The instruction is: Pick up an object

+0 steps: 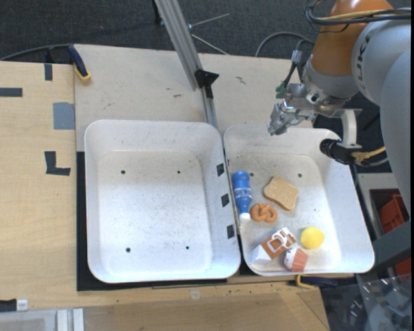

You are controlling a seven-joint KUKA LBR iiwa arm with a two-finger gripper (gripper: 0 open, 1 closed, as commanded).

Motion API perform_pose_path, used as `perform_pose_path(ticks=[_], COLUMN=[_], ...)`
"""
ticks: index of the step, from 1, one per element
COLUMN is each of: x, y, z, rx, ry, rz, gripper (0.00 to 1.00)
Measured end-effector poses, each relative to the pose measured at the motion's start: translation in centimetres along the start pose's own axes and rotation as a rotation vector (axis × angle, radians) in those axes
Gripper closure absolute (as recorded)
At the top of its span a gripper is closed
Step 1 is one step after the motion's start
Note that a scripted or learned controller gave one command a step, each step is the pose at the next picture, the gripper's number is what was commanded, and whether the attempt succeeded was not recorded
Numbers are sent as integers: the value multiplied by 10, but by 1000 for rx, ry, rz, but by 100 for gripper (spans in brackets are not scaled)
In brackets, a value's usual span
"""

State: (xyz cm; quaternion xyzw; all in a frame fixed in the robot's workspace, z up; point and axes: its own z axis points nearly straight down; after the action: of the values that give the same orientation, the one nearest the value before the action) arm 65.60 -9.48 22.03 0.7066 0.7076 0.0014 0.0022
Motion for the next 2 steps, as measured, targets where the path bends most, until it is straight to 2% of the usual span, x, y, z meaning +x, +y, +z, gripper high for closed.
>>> perform_pose_path(ticks=[1, 2], x=[0, 54], y=[1, -16], z=[-46, -49], rx=[1, 7], ry=[0, 2], rz=[0, -4], gripper=[100, 100])
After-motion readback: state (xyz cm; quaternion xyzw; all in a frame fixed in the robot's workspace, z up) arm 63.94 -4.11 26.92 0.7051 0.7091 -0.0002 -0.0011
